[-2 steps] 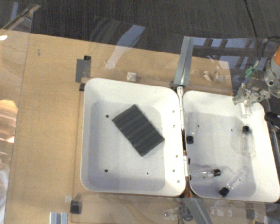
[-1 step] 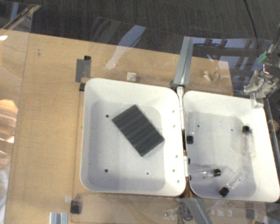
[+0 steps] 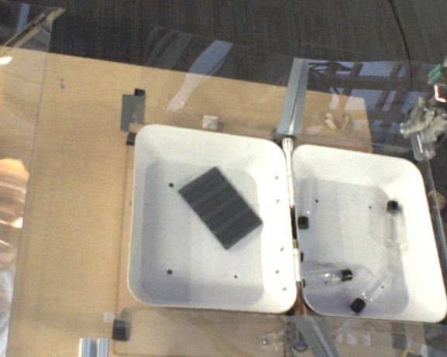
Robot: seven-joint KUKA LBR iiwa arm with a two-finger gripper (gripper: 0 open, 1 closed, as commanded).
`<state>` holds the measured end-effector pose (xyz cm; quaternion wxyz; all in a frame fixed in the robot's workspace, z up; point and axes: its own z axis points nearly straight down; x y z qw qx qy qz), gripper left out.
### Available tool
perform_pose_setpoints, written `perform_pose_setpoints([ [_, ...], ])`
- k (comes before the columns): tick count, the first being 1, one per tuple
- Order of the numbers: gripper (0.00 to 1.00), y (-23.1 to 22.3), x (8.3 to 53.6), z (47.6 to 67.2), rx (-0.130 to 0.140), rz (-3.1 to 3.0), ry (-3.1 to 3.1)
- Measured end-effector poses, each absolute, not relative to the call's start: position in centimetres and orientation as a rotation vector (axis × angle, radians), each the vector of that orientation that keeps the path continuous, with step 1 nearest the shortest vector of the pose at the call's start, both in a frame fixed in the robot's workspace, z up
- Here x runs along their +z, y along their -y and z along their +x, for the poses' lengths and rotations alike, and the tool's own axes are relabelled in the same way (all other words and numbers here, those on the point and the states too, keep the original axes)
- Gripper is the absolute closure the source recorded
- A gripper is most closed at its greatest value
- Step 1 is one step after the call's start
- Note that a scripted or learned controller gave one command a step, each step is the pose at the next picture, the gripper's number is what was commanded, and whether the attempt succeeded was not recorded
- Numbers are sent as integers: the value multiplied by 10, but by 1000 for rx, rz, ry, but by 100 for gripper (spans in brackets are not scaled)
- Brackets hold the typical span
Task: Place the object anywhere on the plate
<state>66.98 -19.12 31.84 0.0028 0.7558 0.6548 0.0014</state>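
Clear vials (image 3: pixel 330 275) lie in the right bin (image 3: pixel 362 164), well apart from the gripper (image 3: pixel 429 122), perhaps blurred; grasp unreadable.

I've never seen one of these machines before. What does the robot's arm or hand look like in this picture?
At the top right corner sits the gripper: a cluster of pale grey and silvery metal parts, angular and bracket-like. Above it there is a small green piece and a tiny red-orange glow. Thin dark cables run near it. It is too small and blurred to make out finer markings.
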Motion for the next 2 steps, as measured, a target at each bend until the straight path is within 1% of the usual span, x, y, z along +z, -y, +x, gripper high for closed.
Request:
perform_pose_setpoints([
  [1, 100, 187, 223, 670, 2, 2288, -2150],
  [2, 100, 193, 265, 670, 5, 2373, -2052],
])
